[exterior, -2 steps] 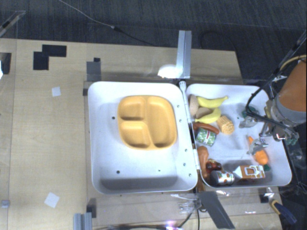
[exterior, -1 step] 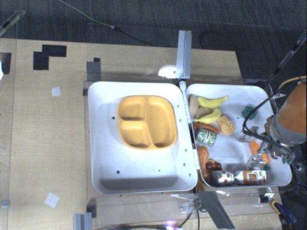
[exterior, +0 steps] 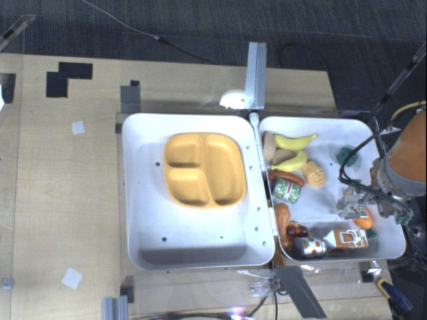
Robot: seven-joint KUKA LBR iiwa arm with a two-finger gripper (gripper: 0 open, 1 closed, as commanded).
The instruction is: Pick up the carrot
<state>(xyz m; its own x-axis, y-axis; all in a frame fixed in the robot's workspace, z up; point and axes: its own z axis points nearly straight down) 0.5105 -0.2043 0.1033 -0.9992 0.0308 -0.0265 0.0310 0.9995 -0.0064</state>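
Note:
The carrot [exterior: 283, 215] is a short orange piece lying against the left wall of the right bin [exterior: 393, 245], just below a green can [exterior: 287, 191]. My gripper [exterior: 353, 205] hangs low over the right part of that bin, well to the right of the carrot and apart from it. A small orange object [exterior: 364, 222] lies right beside the gripper's tip, partly hidden by it. The arm's orange band [exterior: 408, 153] rises at the right edge.
Two bananas [exterior: 293, 141], a corn piece [exterior: 314, 175], a teal item [exterior: 345, 155], a dark bottle [exterior: 303, 245] and a juice carton [exterior: 349, 239] share the right bin. A yellow divided plate [exterior: 203, 169] sits in the left bin [exterior: 143, 232].

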